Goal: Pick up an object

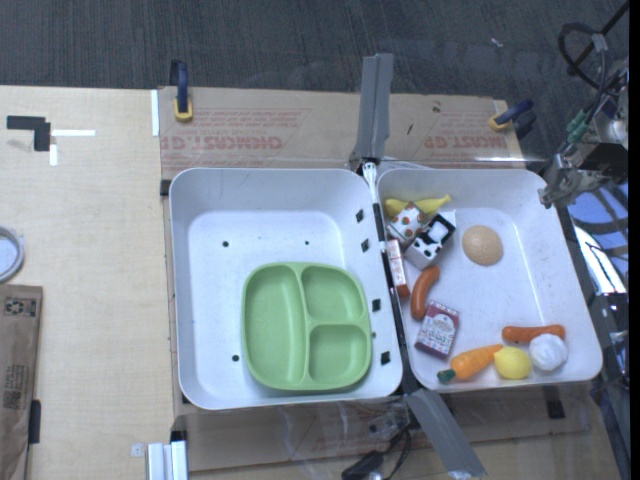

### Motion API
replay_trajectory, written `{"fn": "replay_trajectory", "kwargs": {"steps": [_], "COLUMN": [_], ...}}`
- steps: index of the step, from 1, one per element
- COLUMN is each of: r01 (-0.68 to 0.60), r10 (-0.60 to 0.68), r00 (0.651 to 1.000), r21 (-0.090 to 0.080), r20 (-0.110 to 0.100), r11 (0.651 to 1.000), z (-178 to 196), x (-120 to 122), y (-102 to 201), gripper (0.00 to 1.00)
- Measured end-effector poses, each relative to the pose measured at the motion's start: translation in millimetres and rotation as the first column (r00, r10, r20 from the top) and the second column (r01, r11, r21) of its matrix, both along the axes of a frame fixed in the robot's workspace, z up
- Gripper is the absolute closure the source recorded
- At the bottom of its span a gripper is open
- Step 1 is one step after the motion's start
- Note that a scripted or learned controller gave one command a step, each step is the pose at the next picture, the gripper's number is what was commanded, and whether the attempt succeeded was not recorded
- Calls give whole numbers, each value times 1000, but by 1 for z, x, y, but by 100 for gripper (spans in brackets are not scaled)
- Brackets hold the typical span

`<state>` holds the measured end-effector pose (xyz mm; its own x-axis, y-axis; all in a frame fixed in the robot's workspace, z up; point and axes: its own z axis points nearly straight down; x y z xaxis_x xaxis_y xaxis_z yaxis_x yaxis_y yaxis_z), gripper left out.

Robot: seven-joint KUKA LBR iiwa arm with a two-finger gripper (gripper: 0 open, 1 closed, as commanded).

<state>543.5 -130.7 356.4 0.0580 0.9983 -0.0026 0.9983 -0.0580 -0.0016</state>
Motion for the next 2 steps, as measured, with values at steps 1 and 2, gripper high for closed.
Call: {"fn": "replay_trajectory", "kwargs": {"steps": [1, 2], "r01": [94, 95], "r10": [-94, -95], "r00": [996, 995], "r21": [1, 1], "r20": [-2, -2], "r11": [996, 996], "z": [-143, -143], "x": [35, 35], "y": [18, 18], "gripper": [100, 0]}}
